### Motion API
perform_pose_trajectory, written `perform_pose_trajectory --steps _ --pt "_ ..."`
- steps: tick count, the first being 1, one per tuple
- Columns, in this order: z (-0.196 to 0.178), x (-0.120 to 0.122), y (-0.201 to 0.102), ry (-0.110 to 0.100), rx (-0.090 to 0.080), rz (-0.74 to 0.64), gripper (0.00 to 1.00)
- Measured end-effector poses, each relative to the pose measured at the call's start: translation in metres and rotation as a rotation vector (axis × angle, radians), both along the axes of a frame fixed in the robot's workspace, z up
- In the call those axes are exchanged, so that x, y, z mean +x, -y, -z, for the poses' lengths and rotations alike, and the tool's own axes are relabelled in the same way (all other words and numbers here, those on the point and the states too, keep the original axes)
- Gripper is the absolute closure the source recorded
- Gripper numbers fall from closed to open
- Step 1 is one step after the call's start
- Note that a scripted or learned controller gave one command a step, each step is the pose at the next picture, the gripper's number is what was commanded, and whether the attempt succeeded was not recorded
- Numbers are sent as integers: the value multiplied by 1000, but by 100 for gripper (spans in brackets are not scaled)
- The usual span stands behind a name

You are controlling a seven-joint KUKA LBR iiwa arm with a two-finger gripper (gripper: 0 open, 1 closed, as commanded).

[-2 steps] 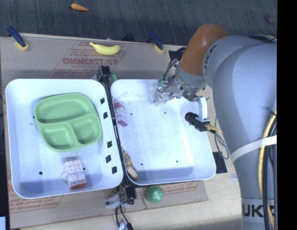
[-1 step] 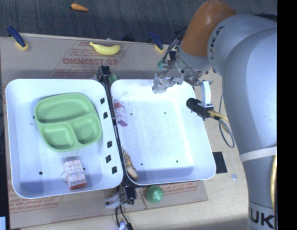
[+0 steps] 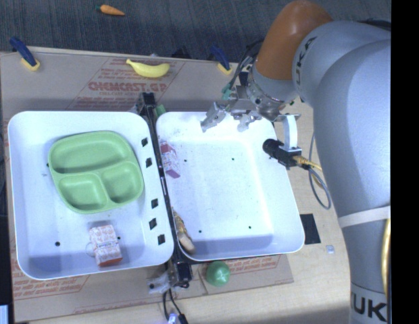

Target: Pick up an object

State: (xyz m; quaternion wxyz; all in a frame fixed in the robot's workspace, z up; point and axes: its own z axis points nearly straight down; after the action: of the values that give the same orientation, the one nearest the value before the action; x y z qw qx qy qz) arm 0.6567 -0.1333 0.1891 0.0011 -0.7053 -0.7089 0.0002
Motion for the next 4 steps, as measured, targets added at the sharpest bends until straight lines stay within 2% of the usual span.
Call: perform_pose_trajectory --steps 1,2,3,4 --pt "98 -21 41 -3 -2 0 0" --pt "87 -20 40 -1 -3 -2 100" --pt "-37 1 -2 5 -1 -1 100" --pt "-34 0 -2 0 -1 0 0"
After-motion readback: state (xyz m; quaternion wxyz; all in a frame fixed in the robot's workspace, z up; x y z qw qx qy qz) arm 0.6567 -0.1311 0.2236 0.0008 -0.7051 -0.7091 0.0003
